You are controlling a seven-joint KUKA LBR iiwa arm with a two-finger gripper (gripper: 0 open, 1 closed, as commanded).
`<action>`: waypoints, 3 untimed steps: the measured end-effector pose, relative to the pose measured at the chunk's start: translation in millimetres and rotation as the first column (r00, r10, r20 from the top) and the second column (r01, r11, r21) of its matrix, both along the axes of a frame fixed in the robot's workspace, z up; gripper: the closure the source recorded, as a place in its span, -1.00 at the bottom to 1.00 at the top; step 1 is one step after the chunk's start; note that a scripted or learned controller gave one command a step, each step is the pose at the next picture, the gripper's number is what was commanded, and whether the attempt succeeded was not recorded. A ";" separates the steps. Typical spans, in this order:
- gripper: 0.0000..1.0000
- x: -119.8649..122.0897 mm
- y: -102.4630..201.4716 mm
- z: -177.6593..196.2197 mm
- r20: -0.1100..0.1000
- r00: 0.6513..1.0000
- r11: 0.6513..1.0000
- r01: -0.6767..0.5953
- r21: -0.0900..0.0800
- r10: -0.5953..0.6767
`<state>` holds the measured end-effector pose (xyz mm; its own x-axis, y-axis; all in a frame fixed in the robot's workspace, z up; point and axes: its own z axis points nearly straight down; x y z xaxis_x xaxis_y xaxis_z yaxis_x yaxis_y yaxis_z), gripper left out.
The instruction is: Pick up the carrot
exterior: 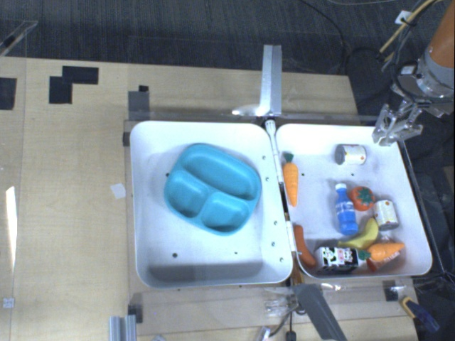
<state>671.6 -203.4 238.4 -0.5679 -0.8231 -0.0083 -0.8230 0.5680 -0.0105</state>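
Note:
The carrot (290, 181), orange with a green top, lies lengthwise against the left wall of the right bin (411, 183). A second, stubbier orange carrot-like piece (386, 251) rests in that bin's near right corner. My gripper (397, 125) hangs over the bin's far right corner, well to the right of and beyond the long carrot. Its fingers stand open with nothing between them.
The right bin also holds a silver can (350, 155), a blue bottle (346, 209), a red tomato (363, 197), a banana (363, 234), a small can (386, 214), a black-and-white carton (338, 258) and a red sausage (302, 245). A blue divided plate (212, 187) sits in the left bin (146, 190).

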 end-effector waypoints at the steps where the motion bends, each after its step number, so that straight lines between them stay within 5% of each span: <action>1: 1.00 0.1 1.1 -7.7 -0.002 0.989 0.989 -0.148 -0.002 0.148; 3: 1.00 -0.3 0.8 -10.2 -0.004 0.912 0.912 -0.411 -0.004 0.411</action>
<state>671.3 -202.6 228.2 -0.1794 -0.9838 -0.0032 -0.9837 0.1795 -0.0098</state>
